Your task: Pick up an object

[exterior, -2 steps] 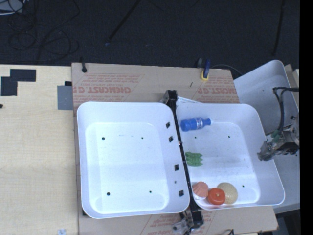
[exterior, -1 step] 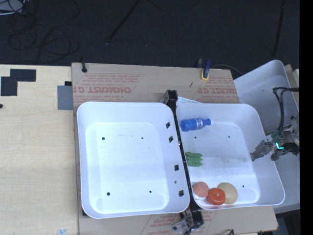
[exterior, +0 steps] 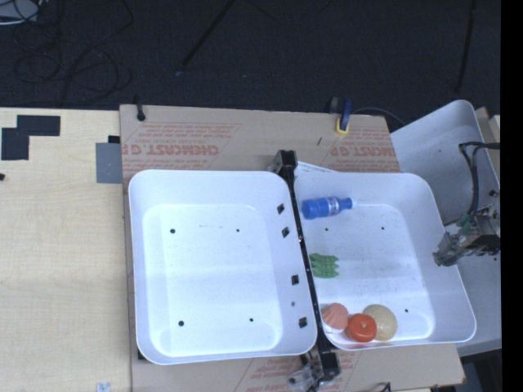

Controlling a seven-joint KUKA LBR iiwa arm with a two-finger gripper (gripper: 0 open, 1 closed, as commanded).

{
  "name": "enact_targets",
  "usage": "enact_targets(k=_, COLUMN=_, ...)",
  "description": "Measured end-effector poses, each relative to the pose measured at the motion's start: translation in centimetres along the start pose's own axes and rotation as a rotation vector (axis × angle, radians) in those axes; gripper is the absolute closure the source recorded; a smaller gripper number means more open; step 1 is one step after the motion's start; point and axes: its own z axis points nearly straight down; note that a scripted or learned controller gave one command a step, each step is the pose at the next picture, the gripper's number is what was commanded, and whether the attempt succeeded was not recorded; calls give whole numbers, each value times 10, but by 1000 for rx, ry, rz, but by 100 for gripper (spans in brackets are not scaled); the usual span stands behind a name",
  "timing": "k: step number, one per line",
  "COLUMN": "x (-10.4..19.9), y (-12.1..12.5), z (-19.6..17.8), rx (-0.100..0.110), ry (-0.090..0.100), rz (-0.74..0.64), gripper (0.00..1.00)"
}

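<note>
1. Camera view: the jaws (exterior: 454, 247) sit out at the 3 o'clock edge of the frame, hovering just past the right rim of the right bin (exterior: 445, 227). They are small and blurred against the grey metalwork, so I cannot tell whether they are parted or closed, and nothing can be seen held in them.

2. Same view, the candidates. All of them lie in the right bin, and all lie toward 9 o'clock from the jaws. The blue bottle (exterior: 326, 207) is on its side near the bin's top left, its long axis running roughly 9-to-3 with a slight tilt, cap end toward 3 o'clock. The green piece (exterior: 324, 265) lies against the left wall, about level with the jaws. Down at 7 o'clock from the jaws, a cluster crowds the bottom left corner: a pale pink round (exterior: 334, 316), a red round (exterior: 361, 327) and a cream round (exterior: 382, 321), touching or nearly so.

3. The relation that counts, as I read it: any pick needs a reach across the bin toward 9 o'clock. The cream round is the nearest item; the bottle and green piece lie farther off by the divider (exterior: 298, 243) between the bins.

4. Arm pose: just the wrist end (exterior: 482, 235) is visible, with cabling looped above it, coming in from 3 o'clock and held outside the bin. The left bin (exterior: 139, 260) lies beyond the divider, well apart from the jaws.

5. Judgement: no grasp is under way yet; the approach is the step in hand.
</note>
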Motion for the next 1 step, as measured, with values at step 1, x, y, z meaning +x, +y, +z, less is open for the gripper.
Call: enact_targets(k=1, x=0, y=0, z=0, rx=1, ry=0, rz=0, gripper=0)
